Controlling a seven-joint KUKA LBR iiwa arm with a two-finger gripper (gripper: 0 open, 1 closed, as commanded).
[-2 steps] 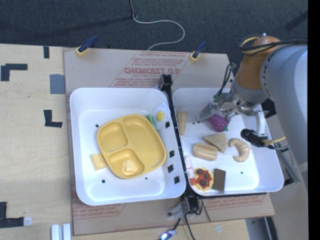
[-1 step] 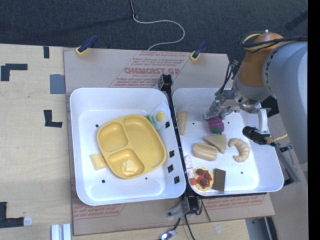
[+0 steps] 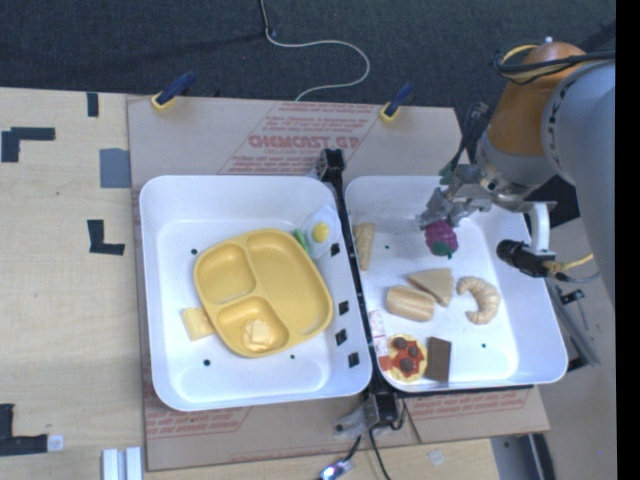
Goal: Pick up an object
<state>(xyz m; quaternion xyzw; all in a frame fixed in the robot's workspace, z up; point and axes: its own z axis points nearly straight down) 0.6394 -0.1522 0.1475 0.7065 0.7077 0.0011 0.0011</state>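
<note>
My gripper (image 3: 442,220) hangs over the upper middle of the right bin (image 3: 530,368), reaching in from the right. A small purple toy with a green top, like a grape bunch (image 3: 441,237), sits right at the fingertips, and the fingers look shut on it. Below it in the same bin lie a tan wedge (image 3: 433,285), a bread roll (image 3: 410,303), a croissant (image 3: 480,299), a pizza slice (image 3: 403,357) and a brown bar (image 3: 438,359). A pale piece (image 3: 364,245) lies by the bin's left wall.
The left bin (image 3: 160,268) holds a yellow divided plate (image 3: 262,286) with a yellow piece (image 3: 258,335) in one compartment, a yellow block (image 3: 195,322) beside it, and a small green-and-yellow item (image 3: 317,235) at the upper right. A black divider (image 3: 345,268) runs between the bins.
</note>
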